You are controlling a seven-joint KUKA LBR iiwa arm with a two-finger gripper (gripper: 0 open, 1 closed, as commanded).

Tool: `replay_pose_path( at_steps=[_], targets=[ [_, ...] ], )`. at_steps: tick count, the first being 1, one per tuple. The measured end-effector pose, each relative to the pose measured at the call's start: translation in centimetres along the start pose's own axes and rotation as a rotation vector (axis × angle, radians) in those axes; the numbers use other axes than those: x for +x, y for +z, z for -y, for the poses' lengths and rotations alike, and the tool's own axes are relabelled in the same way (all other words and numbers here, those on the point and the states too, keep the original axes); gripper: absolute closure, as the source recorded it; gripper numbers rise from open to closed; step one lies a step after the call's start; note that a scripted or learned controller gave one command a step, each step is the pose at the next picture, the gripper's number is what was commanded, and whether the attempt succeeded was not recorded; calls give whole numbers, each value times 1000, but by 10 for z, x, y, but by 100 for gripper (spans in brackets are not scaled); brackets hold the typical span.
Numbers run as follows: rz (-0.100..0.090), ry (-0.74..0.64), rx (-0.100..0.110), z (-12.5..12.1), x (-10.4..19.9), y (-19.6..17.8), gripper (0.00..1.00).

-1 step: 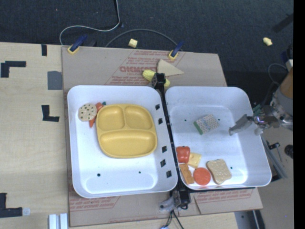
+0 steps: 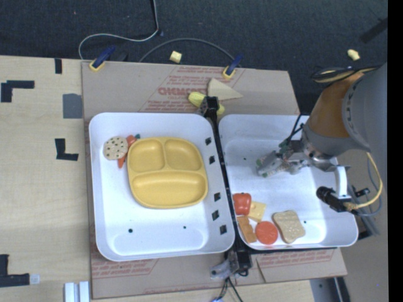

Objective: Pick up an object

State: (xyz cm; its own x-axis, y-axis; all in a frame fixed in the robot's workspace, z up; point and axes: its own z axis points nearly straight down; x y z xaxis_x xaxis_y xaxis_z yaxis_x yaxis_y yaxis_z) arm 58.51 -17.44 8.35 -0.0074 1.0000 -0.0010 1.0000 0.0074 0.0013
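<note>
Toy food pieces sit clustered at the near edge of the right bin, none of them between the fingers. Gripper hangs low over the middle of that bin, reaching in from the right and pointing left; whether its fingers are apart or together cannot be told at this size. Nothing visible in its grasp. Arm grey, orange band above the wrist, entering from the right.

Near the gripper, toward the near rim: red pepper piece, yellow cheese piece touching it, orange strip with long axis running near-to-far, red tomato slice, bread slice with long axis tilted far-left to near-right, just beside the tomato.

Left bin: yellow divided plate in the middle, long axis left-right. Cookie at its far-left corner, orange-red piece beside it.

Far of the bins, on the cardboard sheet: a tan wedge pointing right.
</note>
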Motion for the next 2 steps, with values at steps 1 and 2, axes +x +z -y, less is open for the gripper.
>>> replay_pose_path(
  at_steps=[1, 2],
  targets=[
    [3, 6, -5, -55, -52, -40, 0],
    [5, 4, -3, -35, 2, -2, 0]
  ],
)
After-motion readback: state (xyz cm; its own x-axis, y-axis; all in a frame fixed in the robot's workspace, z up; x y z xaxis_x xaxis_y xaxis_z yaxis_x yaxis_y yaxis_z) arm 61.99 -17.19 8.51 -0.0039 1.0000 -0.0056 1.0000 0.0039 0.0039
